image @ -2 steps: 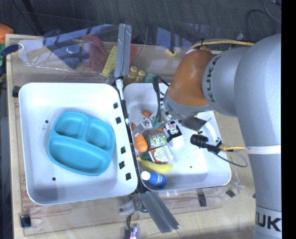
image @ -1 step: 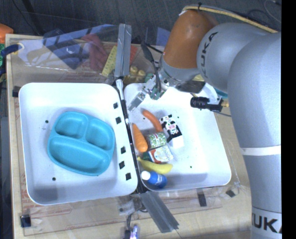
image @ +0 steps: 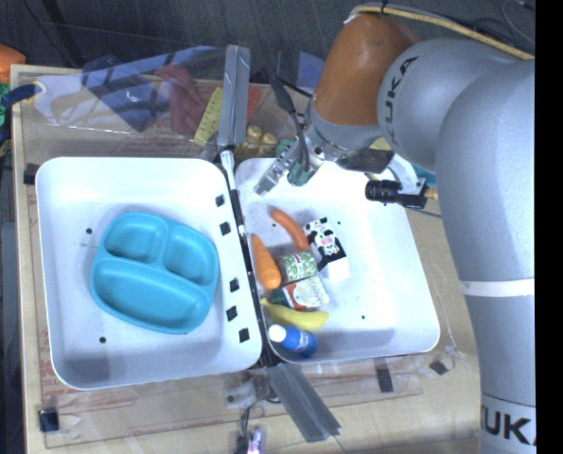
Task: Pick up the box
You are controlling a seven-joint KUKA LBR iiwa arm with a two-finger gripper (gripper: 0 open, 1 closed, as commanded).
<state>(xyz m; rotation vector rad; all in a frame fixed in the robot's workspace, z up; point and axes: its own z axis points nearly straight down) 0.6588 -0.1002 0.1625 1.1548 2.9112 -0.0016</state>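
Observation:
The box (image: 325,245) is small, with a black-and-white cow pattern, and lies in the middle of the right bin (image: 395,301). It rests beside a pile of toy food. My gripper (image: 289,174) hangs over the far left corner of that bin, up and to the left of the box and apart from it. Its fingers (image: 270,182) are open, and I see nothing between them.
Next to the box lie an orange sausage-like piece (image: 289,225), a carrot (image: 266,263), a green-labelled packet (image: 300,267), a banana (image: 296,316) and a blue-and-white item (image: 294,340). The left bin (image: 63,348) holds a blue divided plate (image: 155,270). Clutter lies behind the bins.

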